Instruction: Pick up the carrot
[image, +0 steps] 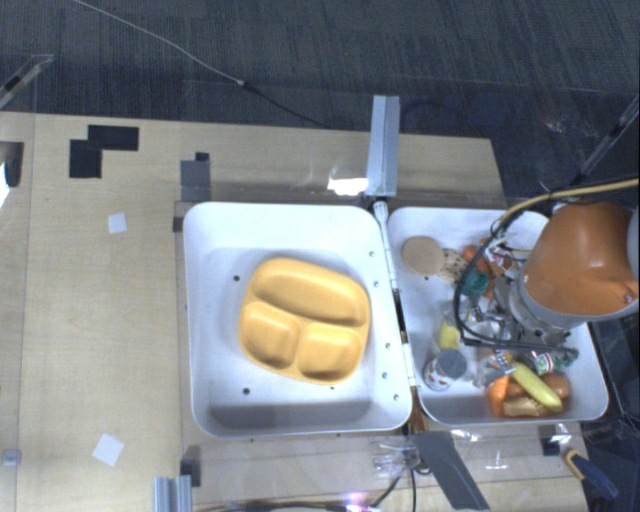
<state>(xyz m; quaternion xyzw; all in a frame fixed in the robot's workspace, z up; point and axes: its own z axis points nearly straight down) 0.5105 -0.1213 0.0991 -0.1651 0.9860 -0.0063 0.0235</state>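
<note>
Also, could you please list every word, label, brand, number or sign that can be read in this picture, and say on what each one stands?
No text can be read anywhere in this view.
Black patches on the bench: plain shapes, no letters.
Small pale squares on the bench: blank as far as I can tell.
Small items in the right bin: any print is too small and blurred to read.

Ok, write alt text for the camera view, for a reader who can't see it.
A grey arm with an orange band reaches down into the right bin, among small toy foods including a banana. The left bin holds a yellow three-part tray.
</note>
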